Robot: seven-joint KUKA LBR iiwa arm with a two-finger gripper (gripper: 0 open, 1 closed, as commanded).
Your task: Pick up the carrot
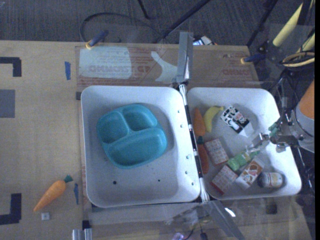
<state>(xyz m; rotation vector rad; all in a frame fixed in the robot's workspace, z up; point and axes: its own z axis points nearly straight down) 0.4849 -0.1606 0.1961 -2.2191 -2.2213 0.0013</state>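
Nearest us, a carrot (50,195) lies on the bench left of the left bin (150,179), far from the gripper (267,140) over the right bin (260,106), where a second carrot (199,121) hugs the left wall; gripper opening we cannot tell.

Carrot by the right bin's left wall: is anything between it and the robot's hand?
Yes. The hand sits near the right side of the right bin, and the black-and-white carton and yellow toy lie between it and the carrot. From above, nothing covers the carrot.
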